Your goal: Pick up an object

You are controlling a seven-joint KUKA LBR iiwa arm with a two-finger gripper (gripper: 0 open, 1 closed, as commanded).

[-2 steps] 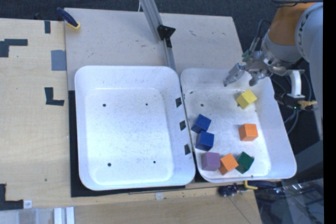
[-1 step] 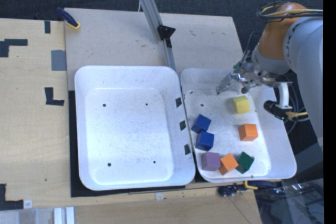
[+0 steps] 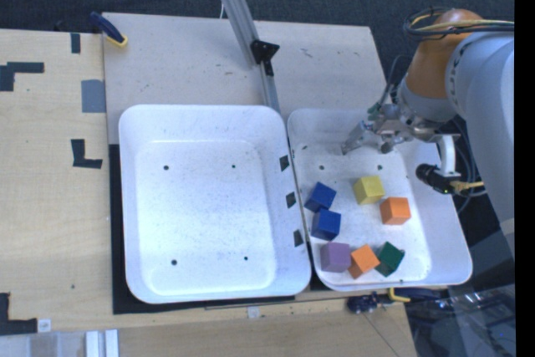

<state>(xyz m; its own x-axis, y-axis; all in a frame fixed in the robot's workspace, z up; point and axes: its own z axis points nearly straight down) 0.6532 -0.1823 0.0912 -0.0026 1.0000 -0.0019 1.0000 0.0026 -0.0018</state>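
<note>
We see the gripper point(image 3: 368, 140) above the yellow block point(image 3: 368, 189) (finger state we cannot tell), touching nothing.

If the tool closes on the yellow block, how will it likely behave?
The yellow block looks like a small flat-sided cube, so it probably stays rigid and won't roll. It stands apart from the orange block, so fingers likely fit around it. Its smooth faces might slip on the white bin if nudged.
</note>
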